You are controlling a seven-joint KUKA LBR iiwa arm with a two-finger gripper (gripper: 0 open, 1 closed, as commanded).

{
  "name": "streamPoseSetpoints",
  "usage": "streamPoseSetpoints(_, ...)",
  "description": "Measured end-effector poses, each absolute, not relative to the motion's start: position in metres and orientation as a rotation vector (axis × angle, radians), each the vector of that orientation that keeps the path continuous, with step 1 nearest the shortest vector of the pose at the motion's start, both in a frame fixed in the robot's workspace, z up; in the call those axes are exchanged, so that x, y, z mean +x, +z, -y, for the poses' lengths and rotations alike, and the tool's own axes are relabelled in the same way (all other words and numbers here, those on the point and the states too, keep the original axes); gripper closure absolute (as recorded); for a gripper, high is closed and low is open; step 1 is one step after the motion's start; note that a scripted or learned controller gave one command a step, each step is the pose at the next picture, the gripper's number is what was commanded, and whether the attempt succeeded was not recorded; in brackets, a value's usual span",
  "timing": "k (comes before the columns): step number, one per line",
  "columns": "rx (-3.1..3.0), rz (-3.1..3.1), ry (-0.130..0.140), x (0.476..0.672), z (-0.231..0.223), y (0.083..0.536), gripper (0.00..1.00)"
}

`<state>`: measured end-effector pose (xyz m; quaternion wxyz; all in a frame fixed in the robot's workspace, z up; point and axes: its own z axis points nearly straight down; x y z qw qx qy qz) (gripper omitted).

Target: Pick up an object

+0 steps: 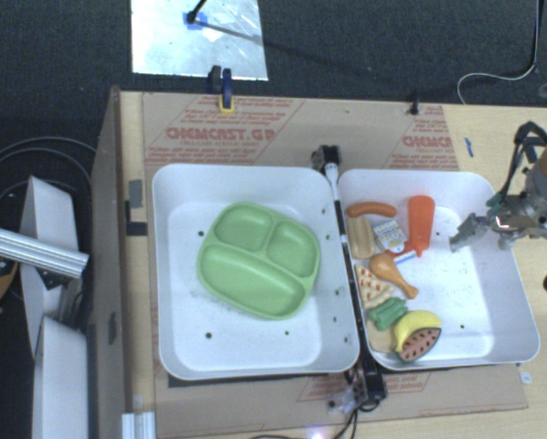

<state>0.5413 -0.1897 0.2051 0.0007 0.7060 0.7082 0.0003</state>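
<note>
End effector (466, 231) sits at right of frame, over right bin (502, 337); can't tell its state, nothing seen in it. Toy food crowds bin's left wall: carrot (421, 222), sausage (370, 210), drumstick (391, 273). Risk: items packed tight, so grab may slip or nudge neighbours.
</note>
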Motion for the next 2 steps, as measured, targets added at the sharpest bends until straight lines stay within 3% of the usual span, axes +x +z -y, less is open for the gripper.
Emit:
streamPoseSetpoints(1,2.208,-2.232,0.005,0.592,0.134,0.175,0.00)
streamPoseSetpoints(2,2.216,-2.211,0.008,0.608,0.177,0.084,0.00)
